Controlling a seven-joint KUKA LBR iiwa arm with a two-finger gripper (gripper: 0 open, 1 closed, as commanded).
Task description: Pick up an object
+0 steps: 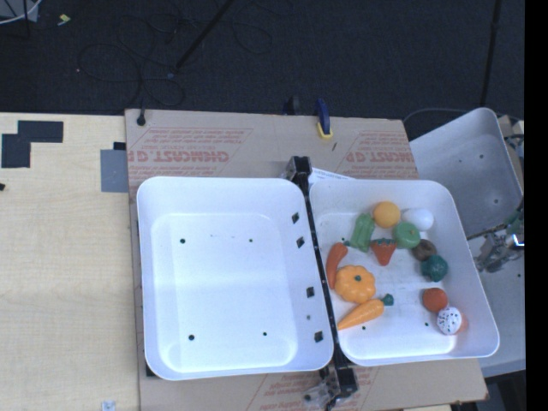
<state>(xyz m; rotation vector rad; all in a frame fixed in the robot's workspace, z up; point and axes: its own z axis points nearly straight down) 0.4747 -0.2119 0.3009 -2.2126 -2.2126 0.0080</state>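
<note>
The small toy foods lie in the right white plastic bin [475, 315], and the left white plastic bin [223, 281] sits beside it. The bumpy orange plastic pumpkin [354, 282] looks light, hard and a bit slippery. I would pinch it across its fat middle. The pointy orange plastic carrot [361, 313] touches it, so it could get bumped. The grey metal gripper [497, 251] is just outside the bin's right wall, and I cannot tell if it is open or closed
</note>
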